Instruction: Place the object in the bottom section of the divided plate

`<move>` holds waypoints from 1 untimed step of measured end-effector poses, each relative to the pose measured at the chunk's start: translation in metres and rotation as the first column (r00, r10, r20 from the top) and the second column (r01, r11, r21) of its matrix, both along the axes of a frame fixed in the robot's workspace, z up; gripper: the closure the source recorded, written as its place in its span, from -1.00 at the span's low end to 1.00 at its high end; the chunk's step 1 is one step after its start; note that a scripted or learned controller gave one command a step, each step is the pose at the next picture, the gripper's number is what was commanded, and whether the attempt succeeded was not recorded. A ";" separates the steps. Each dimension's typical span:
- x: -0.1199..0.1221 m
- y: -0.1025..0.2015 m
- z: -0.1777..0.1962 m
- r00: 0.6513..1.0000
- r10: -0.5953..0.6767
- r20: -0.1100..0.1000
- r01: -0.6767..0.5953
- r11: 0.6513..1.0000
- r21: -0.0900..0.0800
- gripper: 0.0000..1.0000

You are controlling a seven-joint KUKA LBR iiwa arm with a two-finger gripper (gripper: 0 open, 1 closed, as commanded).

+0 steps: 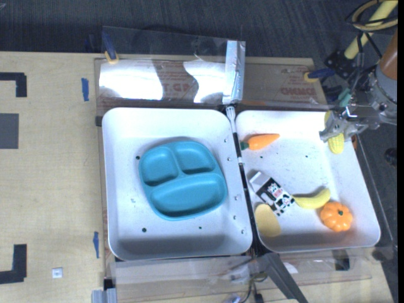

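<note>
Item: corn cob point(337, 141), yellow, small, sitting at the 2 o'clock corner of the right bin point(369, 197), close against its far right wall, long axis running roughly 12 to 6 o'clock. The gripper point(341, 126) is hanging directly over the cob's upper end, with metal parts crossing above it. The state of the jaws cannot be told from this slant, nor whether the cob is being gripped or merely lying beneath them. Destination: blue divided plate point(183, 178), lying in the middle of the left bin point(120, 188), two small sections toward 12 o'clock and one large section toward 6 o'clock. The large section point(186, 196) is judged to be the bottom one named in the task. Governing relation: the plate is lying toward 8 to 9 o'clock from the jaws, well apart, across the ridge where the two bins meet. Other contents of the right bin: carrot point(262, 141) at 10 o'clock; banana point(312, 199), small pumpkin point(336, 216), black-and-white packet point(273, 192) and pale yellow piece point(267, 221) toward 6 o'clock. The worktop point(47, 169) is carrying both bins.
</note>
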State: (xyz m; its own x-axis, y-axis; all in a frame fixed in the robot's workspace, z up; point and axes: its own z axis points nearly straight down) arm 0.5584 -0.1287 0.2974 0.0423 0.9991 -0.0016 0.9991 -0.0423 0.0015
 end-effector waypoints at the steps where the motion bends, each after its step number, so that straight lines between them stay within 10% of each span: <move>1: 0.039 0.040 -0.069 0.802 -0.597 -0.007 0.597 0.802 -0.001 1.00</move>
State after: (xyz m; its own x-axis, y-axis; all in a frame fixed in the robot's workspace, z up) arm 0.5971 -0.0884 0.2286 0.6304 0.7763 -0.0029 0.7763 -0.6304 -0.0059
